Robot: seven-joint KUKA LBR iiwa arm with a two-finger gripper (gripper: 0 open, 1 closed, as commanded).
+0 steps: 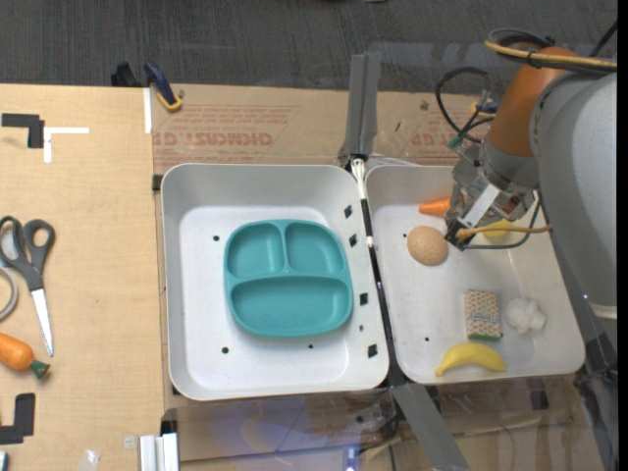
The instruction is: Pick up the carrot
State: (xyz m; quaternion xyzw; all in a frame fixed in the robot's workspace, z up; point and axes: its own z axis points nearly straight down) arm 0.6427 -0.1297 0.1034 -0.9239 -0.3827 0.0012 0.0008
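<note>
Carrot (433, 206) at the right bin's (432, 356) twelve o'clock: probably light, stiff plastic (slippery). I'd grip its middle; my claw's (459, 234) state I can't tell.

A light wooden bench (78, 253) carries 2 white bins (186, 292); beyond the bench lies dark grey carpet floor (196, 18).

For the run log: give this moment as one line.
gripper: low in right bin, beside carrot | grasp: not seen | nearby: egg | also in bin: banana, packet | left bin: teal plate
</note>
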